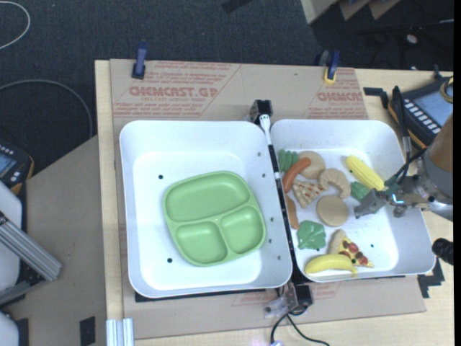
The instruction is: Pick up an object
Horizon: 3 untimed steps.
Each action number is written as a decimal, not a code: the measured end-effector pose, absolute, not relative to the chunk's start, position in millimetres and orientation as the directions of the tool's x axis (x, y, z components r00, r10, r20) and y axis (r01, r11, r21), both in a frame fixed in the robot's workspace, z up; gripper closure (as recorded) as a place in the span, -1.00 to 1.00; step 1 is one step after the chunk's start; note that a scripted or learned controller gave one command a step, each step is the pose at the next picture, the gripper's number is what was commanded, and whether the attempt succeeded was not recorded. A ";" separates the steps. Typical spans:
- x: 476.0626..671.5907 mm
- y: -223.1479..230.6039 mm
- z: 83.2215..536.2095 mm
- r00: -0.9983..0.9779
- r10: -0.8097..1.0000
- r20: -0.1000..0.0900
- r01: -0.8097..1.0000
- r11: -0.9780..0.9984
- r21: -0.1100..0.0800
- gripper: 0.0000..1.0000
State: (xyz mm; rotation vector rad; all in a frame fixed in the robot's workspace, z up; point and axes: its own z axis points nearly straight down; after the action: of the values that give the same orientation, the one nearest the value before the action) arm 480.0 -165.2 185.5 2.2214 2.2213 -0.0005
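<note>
Crowding is the risk: the pincer [369, 206] hangs with fingers spread and nothing between them over the right bin [389, 139], beside the round cracker [333, 210] and corn cob [364, 172] (toy food packed close), so closing may nudge neighbours or miss.

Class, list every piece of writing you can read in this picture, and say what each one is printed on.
"CHEMCAST GP": red print on the brown board behind the left bin, with smaller lines around it too blurred to read.
"CHEMCAS...": the same red print on the board behind the right bin, cut off by a clamp.
The device with buttons at the right edge: markings too small to read.
</note>
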 end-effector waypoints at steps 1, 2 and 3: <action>485.1 -125.3 83.2 -0.001 1.000 0.003 1.000 0.001 0.000 -1.00; 486.2 -126.5 96.4 0.000 1.000 0.001 1.000 0.000 0.005 1.00; 481.4 -54.1 187.7 -0.007 1.000 0.003 1.000 0.007 0.007 1.00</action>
State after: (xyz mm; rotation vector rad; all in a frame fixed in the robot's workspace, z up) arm 481.4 -54.1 187.7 2.2114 2.2269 0.0112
